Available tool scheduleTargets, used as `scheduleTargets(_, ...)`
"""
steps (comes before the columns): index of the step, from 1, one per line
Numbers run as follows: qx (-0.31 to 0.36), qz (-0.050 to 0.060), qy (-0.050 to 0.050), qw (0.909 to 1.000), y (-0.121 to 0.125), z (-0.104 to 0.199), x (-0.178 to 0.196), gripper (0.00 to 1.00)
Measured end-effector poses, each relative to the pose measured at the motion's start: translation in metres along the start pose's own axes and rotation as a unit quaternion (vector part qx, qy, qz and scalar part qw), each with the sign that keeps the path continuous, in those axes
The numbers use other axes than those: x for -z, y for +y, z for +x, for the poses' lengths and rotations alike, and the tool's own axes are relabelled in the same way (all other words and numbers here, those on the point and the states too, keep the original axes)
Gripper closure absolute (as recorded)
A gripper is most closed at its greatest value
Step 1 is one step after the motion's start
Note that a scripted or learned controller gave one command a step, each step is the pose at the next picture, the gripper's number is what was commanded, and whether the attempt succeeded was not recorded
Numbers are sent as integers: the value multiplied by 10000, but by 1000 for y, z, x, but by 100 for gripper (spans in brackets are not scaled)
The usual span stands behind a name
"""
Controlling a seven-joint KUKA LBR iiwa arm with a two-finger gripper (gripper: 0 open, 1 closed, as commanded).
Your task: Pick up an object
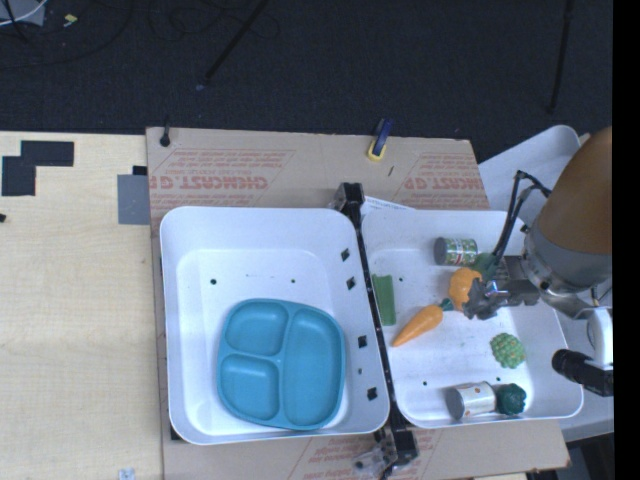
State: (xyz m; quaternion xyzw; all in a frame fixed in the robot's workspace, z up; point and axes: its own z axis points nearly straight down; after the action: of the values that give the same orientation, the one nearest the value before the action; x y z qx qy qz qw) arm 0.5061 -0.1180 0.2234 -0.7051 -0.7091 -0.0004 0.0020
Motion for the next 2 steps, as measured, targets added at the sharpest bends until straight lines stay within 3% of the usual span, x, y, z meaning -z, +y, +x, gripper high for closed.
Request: scheduleTargets(2, -1, -6, -6, 10000, 52, 98, -5, 100)
